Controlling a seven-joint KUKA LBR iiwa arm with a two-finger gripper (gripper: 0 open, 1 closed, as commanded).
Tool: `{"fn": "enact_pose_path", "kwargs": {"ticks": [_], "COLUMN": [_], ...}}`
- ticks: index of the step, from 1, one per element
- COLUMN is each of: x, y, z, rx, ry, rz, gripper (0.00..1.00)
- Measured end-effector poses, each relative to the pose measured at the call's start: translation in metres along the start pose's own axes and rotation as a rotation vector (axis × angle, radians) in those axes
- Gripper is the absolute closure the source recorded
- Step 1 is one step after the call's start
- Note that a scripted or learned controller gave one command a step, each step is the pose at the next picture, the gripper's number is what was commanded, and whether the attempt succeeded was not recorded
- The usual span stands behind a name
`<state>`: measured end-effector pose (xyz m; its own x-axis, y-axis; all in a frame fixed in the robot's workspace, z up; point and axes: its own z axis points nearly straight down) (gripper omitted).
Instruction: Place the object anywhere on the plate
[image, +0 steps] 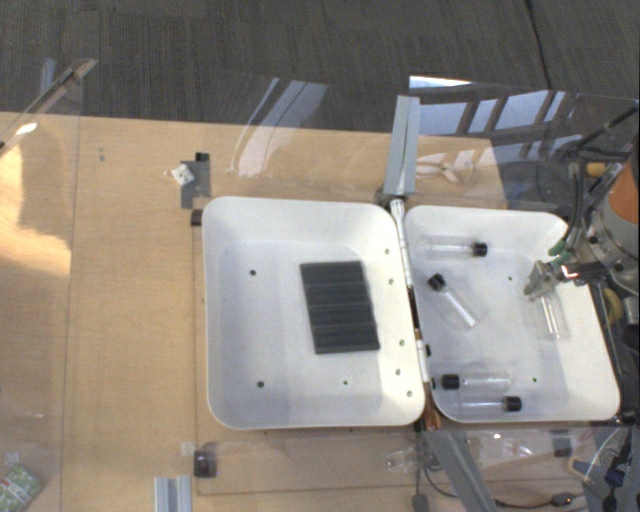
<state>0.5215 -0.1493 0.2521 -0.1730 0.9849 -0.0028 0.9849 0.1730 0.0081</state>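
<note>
Gripper (545, 282) hangs at right edge of right bin (600, 405); tube (552, 318) lies just below jaws, long axis near vertical. Jaw state unclear. Plate (340, 307) far left.

No text, label or number can be read anywhere.

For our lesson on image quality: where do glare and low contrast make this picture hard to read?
Camera view: pale reflections streak the clear panel above the left bin; clear tubes nearly vanish against the white right bin; the dark plate stands out sharply.
</note>
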Motion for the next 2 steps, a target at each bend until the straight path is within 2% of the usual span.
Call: {"fn": "enact_pose_path", "kwargs": {"ticks": [1,2], "x": [0.152,0.188], "y": [0.044,0.128], "z": [0.035,-0.025], "rx": [0.004,0.001], "ry": [0.002,0.002], "rz": [0.157,-0.352], "gripper": [1.00,1.00]}}
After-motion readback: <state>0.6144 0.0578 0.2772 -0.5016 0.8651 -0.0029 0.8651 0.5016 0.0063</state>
